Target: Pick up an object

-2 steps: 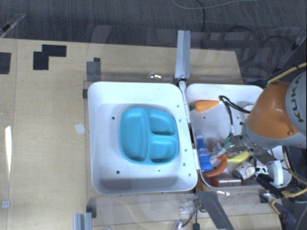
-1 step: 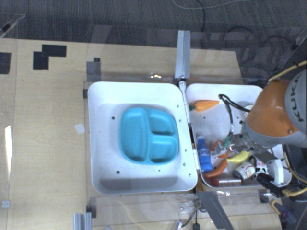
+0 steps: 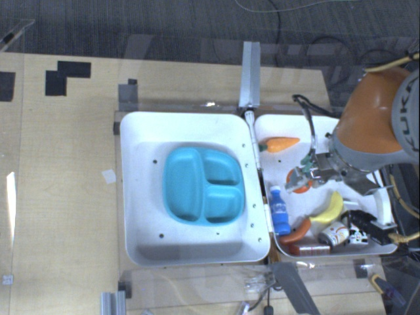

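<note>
The jaws [image 3: 303, 176] hang low in the right bin [image 3: 295, 125], seemingly over a small reddish item; whether they are apart cannot be told. Around them lie one carrot [image 3: 281, 144], one banana [image 3: 330, 210], one blue bottle [image 3: 279, 210]. One blue divided tray [image 3: 202, 185] fills the left bin [image 3: 141, 176].

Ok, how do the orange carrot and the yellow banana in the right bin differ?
The orange carrot is straight and tapered, while the yellow banana is curved. The carrot lies near the right white bin's far edge, apart from other items; the banana lies nearer the front, crowded among other objects. The carrot is left of the gripper; the banana is in front of it. Both lie flat.
</note>
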Controlling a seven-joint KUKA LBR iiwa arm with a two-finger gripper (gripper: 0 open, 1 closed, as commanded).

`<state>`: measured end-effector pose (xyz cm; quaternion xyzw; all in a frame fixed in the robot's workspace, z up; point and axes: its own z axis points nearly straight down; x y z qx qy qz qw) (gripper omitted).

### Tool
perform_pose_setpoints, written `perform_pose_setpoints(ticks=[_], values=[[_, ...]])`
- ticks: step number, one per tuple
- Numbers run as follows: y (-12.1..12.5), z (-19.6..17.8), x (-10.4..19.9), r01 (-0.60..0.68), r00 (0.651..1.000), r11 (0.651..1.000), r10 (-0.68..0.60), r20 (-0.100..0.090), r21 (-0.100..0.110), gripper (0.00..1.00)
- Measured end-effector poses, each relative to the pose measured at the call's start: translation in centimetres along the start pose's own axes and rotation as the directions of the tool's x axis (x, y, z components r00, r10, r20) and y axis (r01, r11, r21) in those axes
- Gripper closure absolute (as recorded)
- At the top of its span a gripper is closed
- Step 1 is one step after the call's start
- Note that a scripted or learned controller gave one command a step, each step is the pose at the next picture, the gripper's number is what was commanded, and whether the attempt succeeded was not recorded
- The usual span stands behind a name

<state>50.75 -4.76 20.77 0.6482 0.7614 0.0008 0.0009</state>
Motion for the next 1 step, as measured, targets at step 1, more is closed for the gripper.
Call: perform_pose_setpoints(ticks=[1], values=[[-2.10,-4.03,-3.28,-0.067,0.998,0.998,0.067,0.001,-0.001,1.00]])
